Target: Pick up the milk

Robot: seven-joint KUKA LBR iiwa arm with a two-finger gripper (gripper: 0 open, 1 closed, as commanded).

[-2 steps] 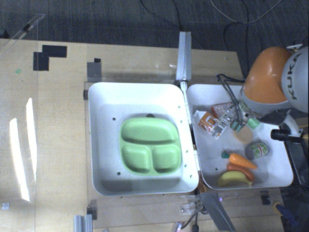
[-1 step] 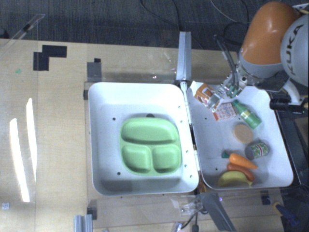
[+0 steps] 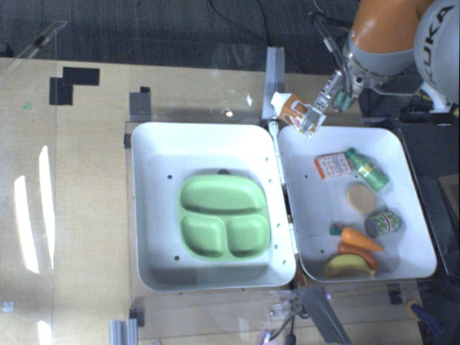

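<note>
- My grey arm with its orange band (image 3: 384,9) comes in from the upper right of the frame, wrist angled down and to the left.
- My two-finger pincer (image 3: 310,121) sits at the top centre-right, just above the upper left corner of the right white bin (image 3: 413,192).
- Between my fingers: a small white and orange milk carton (image 3: 290,108), tilted. The pincer is pinched on it, and the carton is up above the bin's rim, beside the grey post (image 3: 274,77) between the two bins.
- Left white bin (image 3: 151,192), centre of frame: a light green plastic tray with three compartments (image 3: 224,215), lying flat.
- Right bin, upper part: a flat red and white packet (image 3: 332,166), with a green bottle with a yellow-green cap end (image 3: 366,169) just beside it on the right, lying slantwise.
- Below those: a tan round disc (image 3: 361,198), then a small grey can with a green and red label (image 3: 383,223), on its side.
- Lower edge of the same bin: an orange carrot (image 3: 357,240) above a yellow banana (image 3: 349,265), the two touching.
- Pale wooden bench (image 3: 72,192) fills the left side of the frame, with black tape marks (image 3: 72,83) at upper left.
</note>
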